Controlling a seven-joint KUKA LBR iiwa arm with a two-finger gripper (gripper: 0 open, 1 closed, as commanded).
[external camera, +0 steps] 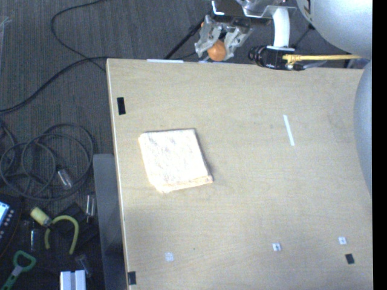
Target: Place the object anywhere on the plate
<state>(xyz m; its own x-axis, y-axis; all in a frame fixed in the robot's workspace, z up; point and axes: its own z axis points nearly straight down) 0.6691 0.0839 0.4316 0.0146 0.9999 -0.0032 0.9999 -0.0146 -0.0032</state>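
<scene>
Your pale wooden worktop (254,180) carries a folded cream cloth (175,159), while the hand (219,44) clamps a small orange ball (216,51) over dark carpet (54,47).

Arm casing (338,8): you can see part of a dark letter at its far left edge, cut off and not readable.
Tabletop (242,192): you'll find small black and white marker squares near its edges, none bearing legible characters.
Elsewhere: no text, brand or number you can read.
</scene>
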